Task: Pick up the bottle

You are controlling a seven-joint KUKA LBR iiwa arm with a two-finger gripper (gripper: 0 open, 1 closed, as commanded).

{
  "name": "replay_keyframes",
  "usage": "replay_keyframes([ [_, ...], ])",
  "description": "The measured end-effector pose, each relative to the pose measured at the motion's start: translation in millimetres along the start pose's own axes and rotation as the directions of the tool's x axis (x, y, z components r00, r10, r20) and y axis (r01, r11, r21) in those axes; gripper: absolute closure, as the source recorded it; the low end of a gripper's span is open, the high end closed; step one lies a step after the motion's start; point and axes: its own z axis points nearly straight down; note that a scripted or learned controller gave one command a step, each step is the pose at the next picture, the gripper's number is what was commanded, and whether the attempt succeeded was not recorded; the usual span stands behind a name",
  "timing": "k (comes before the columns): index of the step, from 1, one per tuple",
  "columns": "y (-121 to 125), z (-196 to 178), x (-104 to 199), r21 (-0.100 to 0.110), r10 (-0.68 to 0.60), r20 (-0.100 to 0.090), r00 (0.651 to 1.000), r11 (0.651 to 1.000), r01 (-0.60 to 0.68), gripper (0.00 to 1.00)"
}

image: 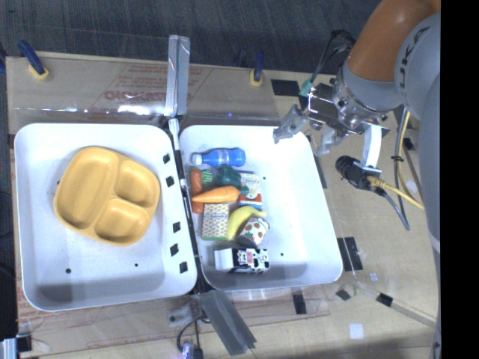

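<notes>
The blue bottle [219,158] lies on its side at the back left of the right bin [299,215], its white cap pointing left. My gripper [306,136] hangs over the bin's back right corner, to the right of the bottle and well apart from it. Its two fingers [287,130] stand open with nothing between them.
Just in front of the bottle lies a pile: a carrot [217,194], a banana [241,221], a green item [228,176], small boxes and a black-and-white carton [243,259]. The left bin [37,260] holds a yellow divided plate [107,194]. The right bin's right half is bare white floor.
</notes>
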Motion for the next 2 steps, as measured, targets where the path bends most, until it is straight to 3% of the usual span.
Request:
replay_keyframes([
  [1, -4, -27, -2, 0.001, 0.034, -0.001, 0.999, 0.999, -0.034, 0.00],
  [2, 16, -57, 29, 0.001, 0.034, 0.000, 0.999, 0.999, -0.034, 0.00],
])
